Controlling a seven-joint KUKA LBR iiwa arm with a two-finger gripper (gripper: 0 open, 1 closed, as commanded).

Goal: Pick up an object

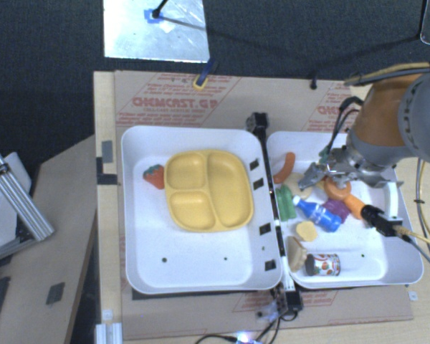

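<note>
To pick cleanly, the gripper (317, 175) should settle squarely over one toy in the crowded right bin (401, 264), likely the orange piece (337, 189) just beside it, clear of the blue bottle (319, 214). Its claw hangs low there; whether it is spread or closed, I cannot tell.

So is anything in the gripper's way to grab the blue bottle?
Nothing visible blocks it. The gripper hangs just above the blue bottle in the right bin. A purple toy and green toy crowd its sides.
</note>
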